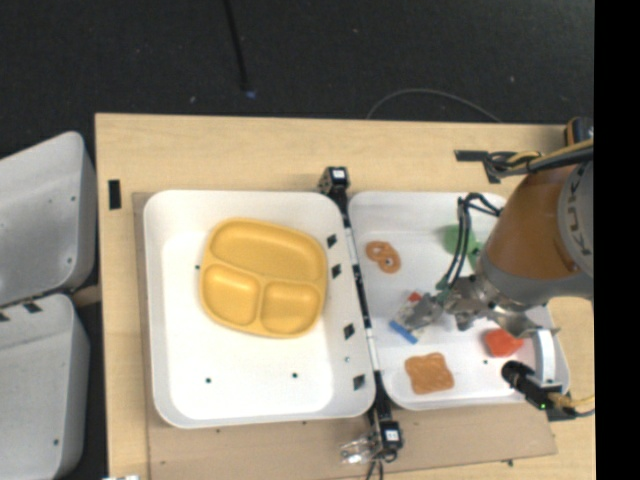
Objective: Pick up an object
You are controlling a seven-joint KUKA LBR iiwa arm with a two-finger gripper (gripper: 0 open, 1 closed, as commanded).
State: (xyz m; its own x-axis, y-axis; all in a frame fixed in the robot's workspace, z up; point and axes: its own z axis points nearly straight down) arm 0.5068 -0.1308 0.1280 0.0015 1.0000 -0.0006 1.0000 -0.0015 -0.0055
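The grey metal gripper [422, 309] hangs low over the right shallow white bin [420, 223], near its middle. It is too small and blurry to tell if it is open or closed, and no object can be seen held in it. Just below the gripper, a bit to the left, lies a small flat blue piece [404, 331]. It is the closest thing to the gripper and looks like a short bright blue strip, lying tilted on the bin floor. I cannot tell if the gripper touches it. Further down in the same bin lies a brown square piece that looks like toast [429, 373]. Up and to the left of the gripper sits a little round brown ring like a pretzel [382, 256]. To the right, partly under the arm, is a small red-orange lump [502, 343]. A green thing [452, 236] peeks out near the top of the bin, beside black cables. The big grey arm with its orange band [530, 233] comes in from the right and covers that side of the bin. The left shallow white bin [250, 383] holds one yellow plastic plate with three sections [265, 276]. Both bins sit side by side on a light wooden bench [200, 153], with black clips [334, 179] along the line where they meet.
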